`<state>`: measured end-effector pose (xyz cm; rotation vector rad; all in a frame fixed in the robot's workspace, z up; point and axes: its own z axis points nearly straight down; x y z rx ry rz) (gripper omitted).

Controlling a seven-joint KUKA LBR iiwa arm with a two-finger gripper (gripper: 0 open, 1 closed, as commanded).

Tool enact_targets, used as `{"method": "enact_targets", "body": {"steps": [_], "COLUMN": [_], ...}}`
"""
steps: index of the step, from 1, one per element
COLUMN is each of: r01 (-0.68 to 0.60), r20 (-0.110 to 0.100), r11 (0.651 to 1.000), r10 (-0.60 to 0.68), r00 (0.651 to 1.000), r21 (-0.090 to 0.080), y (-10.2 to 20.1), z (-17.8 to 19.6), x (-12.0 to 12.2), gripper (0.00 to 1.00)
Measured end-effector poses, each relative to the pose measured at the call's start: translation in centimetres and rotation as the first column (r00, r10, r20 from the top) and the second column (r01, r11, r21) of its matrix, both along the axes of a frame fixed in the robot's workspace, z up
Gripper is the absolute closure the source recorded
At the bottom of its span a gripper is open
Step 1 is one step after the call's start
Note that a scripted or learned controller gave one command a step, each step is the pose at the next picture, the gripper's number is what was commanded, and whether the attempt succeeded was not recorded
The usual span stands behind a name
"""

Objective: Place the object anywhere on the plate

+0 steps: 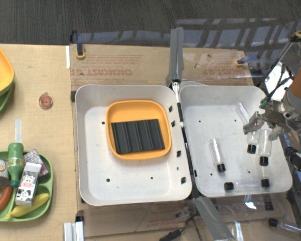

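Claw [256,129] low over right bin [205,185], at its right side; whether it is released or clenched: cannot tell. Clear plastic tubes with black caps lie around it: one touching beside claw [252,140], one left [217,157], one along near wall [246,185]. Orange plate [138,108] with black ribbed block [138,136] in left bin [90,174].
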<state>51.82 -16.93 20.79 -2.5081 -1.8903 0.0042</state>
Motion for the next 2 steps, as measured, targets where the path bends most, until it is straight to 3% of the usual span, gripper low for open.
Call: {"method": "enact_targets", "body": {"steps": [1, 2], "r01": [-0.240, -0.409], "r20": [0.001, 0.001], "r11": [0.971, 0.913], "r10": [0.240, 0.409], "r00": [0.971, 0.913], "r21": [-0.001, -0.001], "y": [-3.7, -4.0], "z": [3.4, 8.7], "x": [2.5, 6.3], "gripper": [1.00, 1.00]}}
